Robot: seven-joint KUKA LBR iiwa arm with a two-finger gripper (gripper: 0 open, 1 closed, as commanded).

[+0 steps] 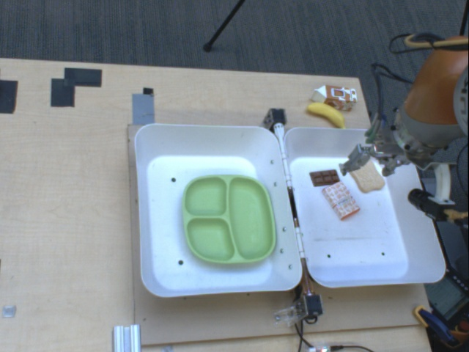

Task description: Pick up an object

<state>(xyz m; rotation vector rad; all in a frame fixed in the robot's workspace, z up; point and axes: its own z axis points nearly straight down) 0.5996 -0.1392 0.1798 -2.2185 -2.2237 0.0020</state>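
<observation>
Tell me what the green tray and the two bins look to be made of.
Green tray: likely molded plastic, matte with soft sheen, rounded seamless compartments. Left bin and right bin: likely thin formed plastic, smooth white, rounded corners and shallow lips.

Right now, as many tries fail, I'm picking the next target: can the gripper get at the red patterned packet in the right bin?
Probably yes. The red patterned packet lies flat and uncovered, just below the gripper, with the brown bar and tan piece beside it, not over it.
</observation>
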